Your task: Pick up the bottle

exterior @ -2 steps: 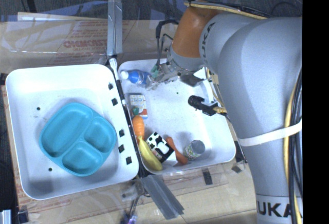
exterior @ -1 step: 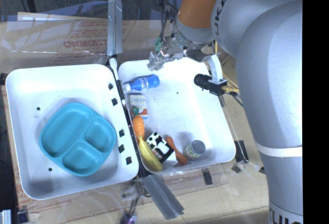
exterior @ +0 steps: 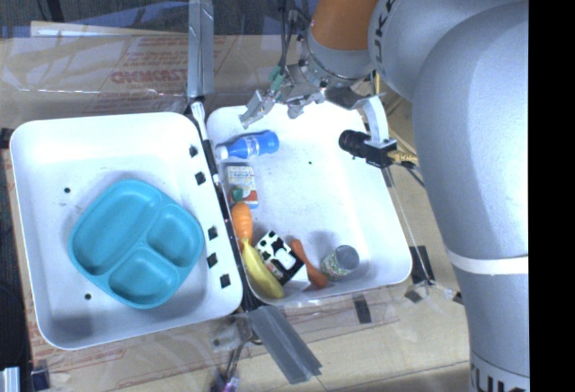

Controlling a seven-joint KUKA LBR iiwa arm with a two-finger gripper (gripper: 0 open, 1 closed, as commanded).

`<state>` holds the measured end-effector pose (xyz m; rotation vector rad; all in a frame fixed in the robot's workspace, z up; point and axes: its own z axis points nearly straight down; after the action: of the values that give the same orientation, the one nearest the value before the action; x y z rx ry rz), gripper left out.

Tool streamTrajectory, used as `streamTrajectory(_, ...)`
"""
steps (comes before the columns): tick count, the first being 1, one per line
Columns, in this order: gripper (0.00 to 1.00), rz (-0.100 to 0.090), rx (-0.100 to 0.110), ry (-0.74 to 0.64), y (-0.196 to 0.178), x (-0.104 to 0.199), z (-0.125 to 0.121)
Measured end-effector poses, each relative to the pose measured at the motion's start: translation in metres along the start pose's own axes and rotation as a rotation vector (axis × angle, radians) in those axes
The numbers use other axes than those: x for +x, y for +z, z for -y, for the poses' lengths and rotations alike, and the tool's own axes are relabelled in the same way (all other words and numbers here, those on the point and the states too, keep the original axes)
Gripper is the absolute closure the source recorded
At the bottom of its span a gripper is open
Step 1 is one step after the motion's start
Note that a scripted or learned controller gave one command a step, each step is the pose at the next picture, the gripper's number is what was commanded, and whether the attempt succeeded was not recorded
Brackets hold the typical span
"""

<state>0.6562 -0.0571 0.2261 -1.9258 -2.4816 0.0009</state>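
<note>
Hovering over right bin's (exterior: 395,228) far edge, pincer (exterior: 280,102) open, just above bottle (exterior: 252,146).

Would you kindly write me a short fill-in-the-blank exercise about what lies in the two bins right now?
1. The divided plate in the left bin is ____ in colour.
2. The bottle lies on its ____ in the right bin, near the far wall.
3. The gripper hangs just above the bottle, which lies in the ____ bin.
4. The yellow fruit at the right bin's near-left corner is a ____.

Missing words: blue; side; right; banana
</note>
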Motion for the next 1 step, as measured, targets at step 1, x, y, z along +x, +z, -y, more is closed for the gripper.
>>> streamTrajectory(1, 1.0, 0.001, 0.0, -0.007, -0.0103, 0.001, -0.0009)
